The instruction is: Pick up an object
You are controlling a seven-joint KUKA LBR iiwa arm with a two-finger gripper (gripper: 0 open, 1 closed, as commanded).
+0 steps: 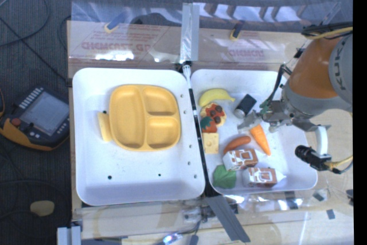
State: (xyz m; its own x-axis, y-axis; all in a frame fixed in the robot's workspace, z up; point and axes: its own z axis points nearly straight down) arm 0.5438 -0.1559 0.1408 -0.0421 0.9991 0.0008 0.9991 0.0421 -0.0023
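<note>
Camera view has the gripper (261, 117) low in the right bin (298, 178), right at the top of the carrot (261, 139), can't tell its state. That carrot is a small orange cone, tilted, mid-bin. Count in that bin: one banana (215, 96), one pizza slice (213, 114), one cheese wedge (210, 142), one sausage (236, 143), one green leaf (225, 176), two little cartons (241, 159), one black block (245, 104). Left bin (92, 181): one yellow divided plate (143, 117)

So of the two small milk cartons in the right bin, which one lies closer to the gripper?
The upper-left carton, the one touching the sausage and just below the carrot. The other carton sits farther down by the bin's front edge, away from the gripper.
</note>
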